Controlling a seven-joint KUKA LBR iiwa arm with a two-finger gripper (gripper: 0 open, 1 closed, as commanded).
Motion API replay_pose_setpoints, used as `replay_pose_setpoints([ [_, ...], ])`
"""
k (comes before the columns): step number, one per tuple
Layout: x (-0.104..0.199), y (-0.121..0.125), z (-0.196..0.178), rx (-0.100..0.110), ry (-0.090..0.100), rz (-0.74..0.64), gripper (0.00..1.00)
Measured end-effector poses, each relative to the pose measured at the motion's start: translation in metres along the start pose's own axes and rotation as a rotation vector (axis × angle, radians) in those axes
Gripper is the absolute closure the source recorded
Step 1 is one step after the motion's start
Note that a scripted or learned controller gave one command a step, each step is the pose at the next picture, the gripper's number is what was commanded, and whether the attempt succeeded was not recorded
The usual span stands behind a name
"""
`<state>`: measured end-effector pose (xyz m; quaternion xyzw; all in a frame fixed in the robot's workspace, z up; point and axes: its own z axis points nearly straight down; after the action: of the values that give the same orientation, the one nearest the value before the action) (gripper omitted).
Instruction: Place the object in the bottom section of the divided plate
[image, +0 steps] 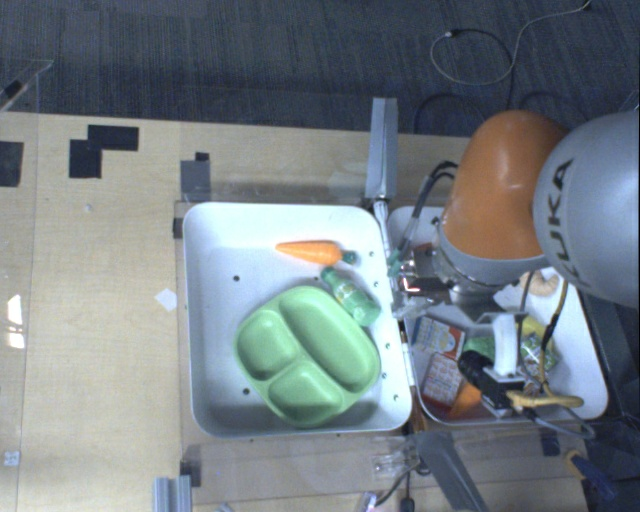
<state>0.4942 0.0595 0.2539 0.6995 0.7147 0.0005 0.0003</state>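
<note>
A green divided plate (308, 353) lies in the left white bin (205, 330), with nothing in its sections. An orange carrot (309, 251) rests behind the plate near the bin's far wall. A small green bottle (350, 295) lies against the plate's upper right rim. My gripper (410, 286) hangs under the grey and orange arm (500, 195), over the wall between the two bins and just right of the bottle. The wrist hides most of it, and I see nothing held in it.
The right bin (590, 390) holds a colourful printed packet (440, 362), an orange object (464, 401), a yellow-green item (536, 343) and a pale round thing (541, 284). The arm covers much of that bin. A metal post (381, 150) stands behind the bins.
</note>
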Motion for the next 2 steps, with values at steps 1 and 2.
replay_pose_setpoints([
  [1, 0.0326, -0.0057, 0.028, 0.002, 0.0, -0.056, 1.0],
  [2, 0.0323, -0.0057, 0.0279, 0.002, 0.0, -0.055, 0.0],
])
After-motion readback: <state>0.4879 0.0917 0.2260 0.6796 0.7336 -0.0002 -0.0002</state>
